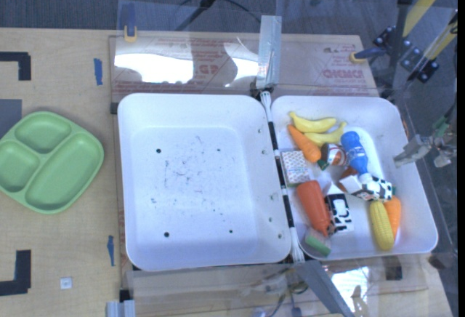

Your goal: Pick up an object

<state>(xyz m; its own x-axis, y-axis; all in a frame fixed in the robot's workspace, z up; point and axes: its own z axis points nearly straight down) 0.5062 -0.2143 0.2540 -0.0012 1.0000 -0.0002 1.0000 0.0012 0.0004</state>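
**A:** Where is the gripper?

**B:** At the view's right of the blue bottle, over the outer rim of the right bin. It is a pale metal shape and is clear of the toys. I cannot tell whether it is open or closed, and nothing shows in its grasp.

**A:** And what is there to pick?

**B:** Everything lies around that blue bottle, which lies lengthwise in the right bin.
- Two bananas lie just up and to the view's left of it.
- An orange carrot lies slantwise at its left, below the bananas.
- A small red-and-white thing touches the bottle's left side. It is too small to name.
- A checkered packet sits further left, beside the divider.

**A:** Below the bottle?

**B:**
- A black-and-white cow toy is just at its lower end.
- A corn cob lies beneath the cow, with a small carrot pressed against its right side.
- A larger carrot lies down and to the left of the bottle.
- A black-and-white card lies against the larger carrot.
- A green block is at the larger carrot's lower tip.

**A:** Anything further off?

**B:** The left bin, scuffed on its floor, is well to the left of the bottle. A green divided plate lies beyond it on the bench.
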